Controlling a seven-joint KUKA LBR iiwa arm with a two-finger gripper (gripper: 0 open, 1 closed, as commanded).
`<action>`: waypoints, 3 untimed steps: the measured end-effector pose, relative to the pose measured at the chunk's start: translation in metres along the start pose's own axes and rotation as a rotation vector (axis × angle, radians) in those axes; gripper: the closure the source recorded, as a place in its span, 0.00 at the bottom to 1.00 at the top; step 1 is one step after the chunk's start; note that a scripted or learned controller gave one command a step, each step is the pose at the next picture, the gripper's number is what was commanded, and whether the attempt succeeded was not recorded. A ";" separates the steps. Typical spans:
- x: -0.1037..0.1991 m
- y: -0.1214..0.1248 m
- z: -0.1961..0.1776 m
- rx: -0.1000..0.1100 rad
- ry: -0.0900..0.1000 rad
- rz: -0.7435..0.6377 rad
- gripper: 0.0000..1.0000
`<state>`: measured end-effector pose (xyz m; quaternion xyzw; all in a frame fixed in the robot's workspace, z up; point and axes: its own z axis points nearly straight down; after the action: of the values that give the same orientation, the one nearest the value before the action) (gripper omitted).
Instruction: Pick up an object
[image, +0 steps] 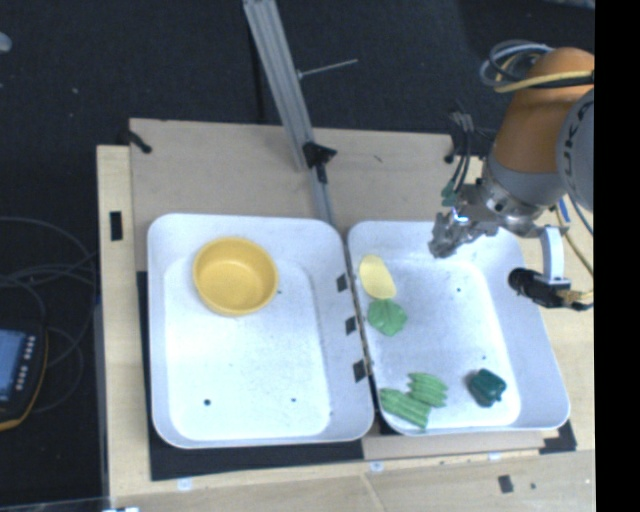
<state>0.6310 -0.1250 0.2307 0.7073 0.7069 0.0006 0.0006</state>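
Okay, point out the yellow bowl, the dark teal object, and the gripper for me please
yellow bowl (235, 276), camera view, the middle of its hollow, in the left bin.
dark teal object (487, 387), camera view, its top face, near the right bin's front corner.
gripper (446, 240), camera view, its tip, above the right bin's back part.

Two shallow white plastic bins side by side on the surface: left bin (180, 400), right bin (530, 350). One round yellow bowl (235, 276), in the left bin. Five small items in the right bin: one pale yellow rounded piece (376, 277); one flat green leaf-shaped piece (388, 318) just below it; two ridged green pieces near the front edge, one (428, 387) above the other (404, 407), touching or nearly so; one dark teal chunky piece (487, 387). One grey arm with an orange band (535, 130).
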 end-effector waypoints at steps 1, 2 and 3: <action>0.045 0.002 0.005 0.001 0.001 -0.003 1.00; 0.093 0.002 -0.007 0.000 0.001 -0.004 1.00; 0.138 -0.005 -0.006 0.001 0.001 -0.004 1.00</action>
<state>0.6256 0.0132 0.2370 0.7059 0.7083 0.0006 -0.0001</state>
